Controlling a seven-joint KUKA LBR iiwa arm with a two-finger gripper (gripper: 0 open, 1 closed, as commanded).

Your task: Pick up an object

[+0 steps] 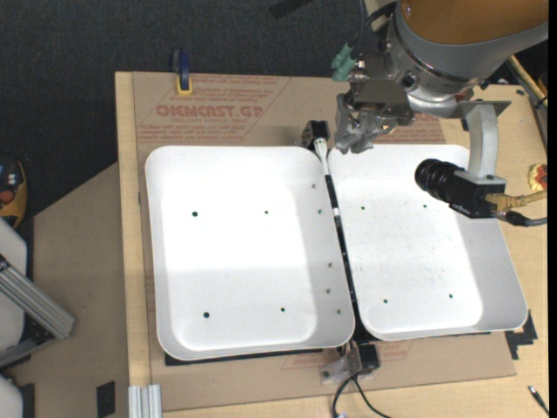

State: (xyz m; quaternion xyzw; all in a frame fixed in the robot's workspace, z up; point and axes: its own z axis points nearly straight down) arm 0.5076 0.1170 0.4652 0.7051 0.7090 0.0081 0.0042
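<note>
1. From where I stand, the arm (470,16) reaches in from the right, its gripper (359,138) hanging over the far edge of the right bin (435,277), near that bin's far-left corner and close to the seam between the two bins.

2. I cannot tell how the jaws stand; the wrist body hides them from this angle, and I see nothing held beneath them.

3. The left bin (235,251) shows a bare white floor with a few small dark dots, which look like marks or holes, not things to lift.

4. The right bin looks the same. I cannot find any object for picking in either bin.

5. A black cylindrical fitting (452,188) juts out over the right bin's far-right part; it seems bracketed to the arm, not loose.

6. With no object to judge, I can say nothing sure of its weight, stiffness or best hold.
</note>
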